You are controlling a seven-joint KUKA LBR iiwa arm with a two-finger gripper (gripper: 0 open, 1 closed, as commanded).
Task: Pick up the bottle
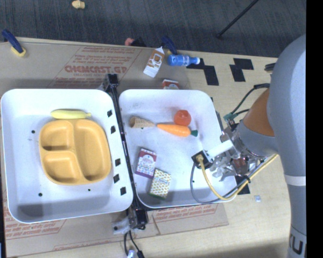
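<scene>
Overhead slanted view of the surface (258,219), carrying two shallow white bins side by side on a cardboard sheet (97,69) with red print.

Lying on its side outside both bins, on the surface just beyond the far rim of the right bin (204,98): blue bottle (180,61), cap end pointing toward the right of the view. Resting just to its left: small white-and-brown carton (153,63). Sitting between bottle and bin rim: small red-and-white item (170,84), too small to identify.

Reaching in from the right: grey arm (290,90), orange band (258,117) showing above the wrist. Hanging over the right rim of the right bin, well apart from the bottle: claw (226,170), partly masked by wiring; opening impossible to tell from this angle; nothing visibly held. Looping below the claw: yellow cable (215,190).

Lying in the right bin: orange carrot (174,129), with a red-orange tomato (183,117) just beside it on the far side and a beige cone-like piece (141,123) near its left tip. Lying nearer the front rim: purple-red small box (146,163) and, just beside it, a yellow-green patterned box (160,183).

Sitting in the left bin (11,144): yellow divided plate (74,150), with a banana (71,114) lying along its far edge.

Gripping the far edge of the surface: blue clamps (13,42).
</scene>
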